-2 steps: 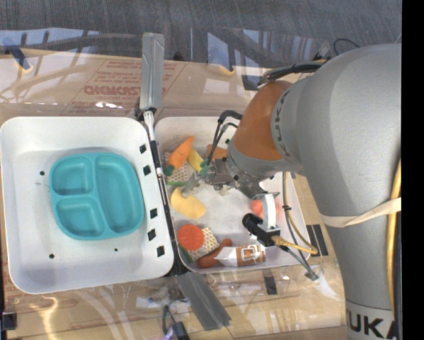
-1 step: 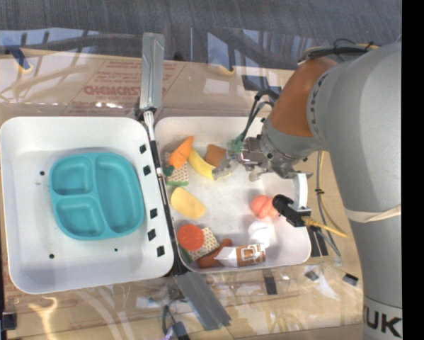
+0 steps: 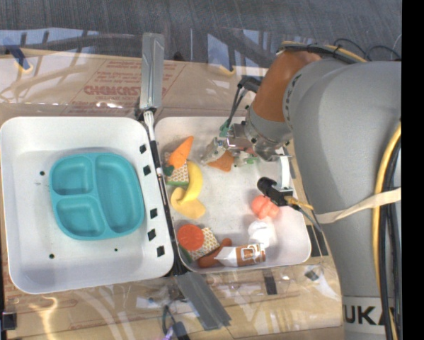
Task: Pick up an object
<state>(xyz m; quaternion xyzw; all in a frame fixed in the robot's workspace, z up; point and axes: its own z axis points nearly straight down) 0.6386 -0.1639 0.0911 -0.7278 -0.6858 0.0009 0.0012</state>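
My gripper point(image 3: 222, 147) is low over the back of the right bin point(image 3: 296, 250), reaching in from the right. An orange wedge-shaped piece point(image 3: 224, 163) lies right beneath its tip; whether it is touched or held is hidden. To the left lie a carrot point(image 3: 181, 151) and a yellow banana point(image 3: 191, 187). Further forward are a pinkish-orange fruit point(image 3: 263, 206), a white bottle point(image 3: 262, 232), a red round fruit point(image 3: 190, 236), a sausage point(image 3: 213, 256) and a small brown-and-white packet point(image 3: 244, 254).
The left bin point(image 3: 20, 261) holds a teal divided plate point(image 3: 96, 194). A ridge with black clips point(image 3: 153, 190) separates the two bins. The arm's grey body point(image 3: 346, 154) covers the right bin's right side. Bare white floor shows mid-bin point(image 3: 229, 197).
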